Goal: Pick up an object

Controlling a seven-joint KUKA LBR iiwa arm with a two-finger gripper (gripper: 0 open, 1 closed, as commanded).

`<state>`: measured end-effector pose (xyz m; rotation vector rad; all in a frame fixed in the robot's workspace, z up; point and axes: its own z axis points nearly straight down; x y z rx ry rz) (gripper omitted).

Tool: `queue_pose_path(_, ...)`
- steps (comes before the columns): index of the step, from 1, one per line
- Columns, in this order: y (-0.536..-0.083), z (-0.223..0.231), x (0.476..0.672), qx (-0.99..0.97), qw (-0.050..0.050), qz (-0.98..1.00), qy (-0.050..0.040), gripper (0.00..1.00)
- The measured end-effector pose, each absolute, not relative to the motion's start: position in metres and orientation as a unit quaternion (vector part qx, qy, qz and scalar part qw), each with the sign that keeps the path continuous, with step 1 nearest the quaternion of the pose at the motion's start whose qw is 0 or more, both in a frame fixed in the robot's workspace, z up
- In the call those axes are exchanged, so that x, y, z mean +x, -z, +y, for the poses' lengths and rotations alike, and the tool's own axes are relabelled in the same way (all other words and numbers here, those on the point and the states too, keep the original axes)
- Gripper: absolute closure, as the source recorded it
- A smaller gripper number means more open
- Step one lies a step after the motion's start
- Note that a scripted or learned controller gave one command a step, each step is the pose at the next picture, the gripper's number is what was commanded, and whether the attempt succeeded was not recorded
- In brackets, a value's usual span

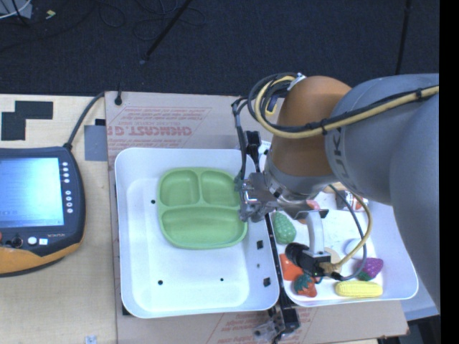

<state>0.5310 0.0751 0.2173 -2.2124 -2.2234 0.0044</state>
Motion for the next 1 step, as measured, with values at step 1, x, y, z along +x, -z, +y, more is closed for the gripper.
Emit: queue_pose_path(1,-0.2174,0.0898,0.5409,-0.706,0.002,-0.708,-0.0013,1.0)
